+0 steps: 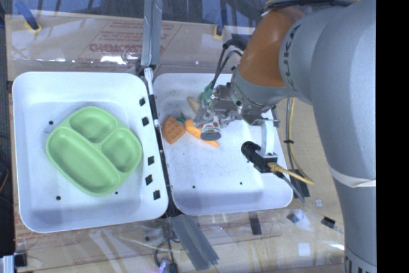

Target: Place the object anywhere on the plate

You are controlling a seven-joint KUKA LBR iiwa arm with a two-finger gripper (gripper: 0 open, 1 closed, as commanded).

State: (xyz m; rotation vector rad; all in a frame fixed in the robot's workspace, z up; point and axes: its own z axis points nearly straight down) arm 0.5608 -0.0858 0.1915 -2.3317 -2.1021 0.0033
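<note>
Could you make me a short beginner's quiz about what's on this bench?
1. True or false: the green plate lies in the left bin.
2. Which bin is the pincer over? A) left B) right C) neither
3. Fill in: the plate has ___ compartments.

Key:
1. True.
2. B: it is over the right bin, close to the orange carrot and the waffle-like toy.
3. Three.

Plate (94,149) in left bin (25,137); waffle (172,130), carrot (198,132) in right bin (217,192).
</note>
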